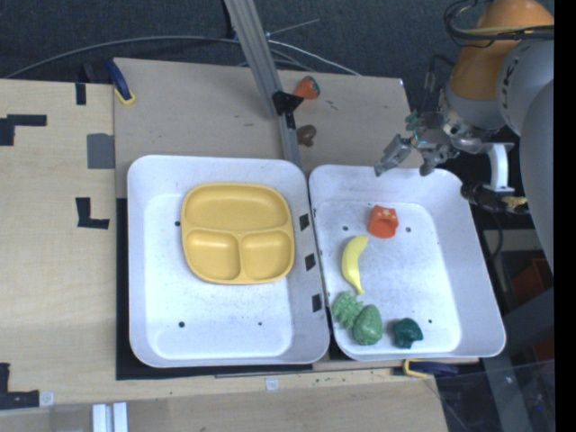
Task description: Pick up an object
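The right bin (450,268) holds a small red-orange block (382,221) near its far middle, a yellow banana (353,262) below it, a green leafy vegetable toy (358,317) near the front, and a dark green piece (407,332) at the front right. My gripper (409,156) hangs above the far rim of the right bin, up and right of the red block. Its two fingers are spread apart with nothing between them.
The left bin (153,313) holds a yellow divided plate (238,232). A grey metal bar (256,52) slants down between the bins' far ends. The arm's orange band (495,43) is at the upper right.
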Available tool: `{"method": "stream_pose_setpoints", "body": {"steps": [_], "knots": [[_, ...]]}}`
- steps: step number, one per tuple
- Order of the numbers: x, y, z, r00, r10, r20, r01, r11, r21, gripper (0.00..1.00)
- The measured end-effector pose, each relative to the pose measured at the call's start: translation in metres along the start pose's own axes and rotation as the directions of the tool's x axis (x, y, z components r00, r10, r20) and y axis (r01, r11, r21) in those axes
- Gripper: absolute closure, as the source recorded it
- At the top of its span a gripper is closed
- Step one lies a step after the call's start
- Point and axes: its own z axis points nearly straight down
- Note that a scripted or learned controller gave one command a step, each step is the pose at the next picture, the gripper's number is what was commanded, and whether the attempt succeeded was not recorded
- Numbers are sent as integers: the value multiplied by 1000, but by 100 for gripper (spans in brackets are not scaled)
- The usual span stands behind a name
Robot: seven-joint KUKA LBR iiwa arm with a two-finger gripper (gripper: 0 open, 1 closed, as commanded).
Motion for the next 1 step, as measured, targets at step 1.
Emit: {"method": "stream_pose_setpoints", "body": {"steps": [1], "knots": [[0,0,0,1000,0,1,0,1000,1,0]]}}
